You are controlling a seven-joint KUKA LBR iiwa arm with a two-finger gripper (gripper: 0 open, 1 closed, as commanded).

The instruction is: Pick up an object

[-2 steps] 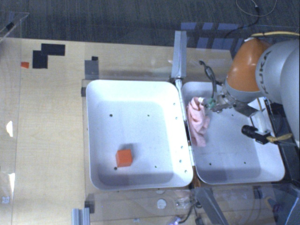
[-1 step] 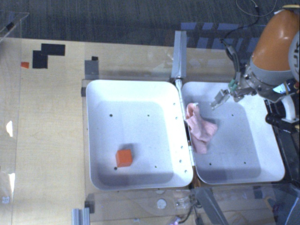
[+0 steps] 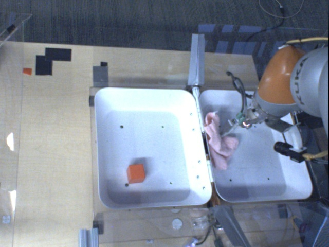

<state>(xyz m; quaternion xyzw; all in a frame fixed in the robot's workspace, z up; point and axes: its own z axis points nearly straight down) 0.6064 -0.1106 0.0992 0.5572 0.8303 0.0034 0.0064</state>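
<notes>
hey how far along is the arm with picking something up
Done: the arm has reached into the right bin, and the gripper sits at the pink cloth by that bin's left wall. In hand: nothing I can confirm; the cloth lies on the bin floor. Left: a clear grasp and lift. The orange block sits untouched in the left bin.
</notes>
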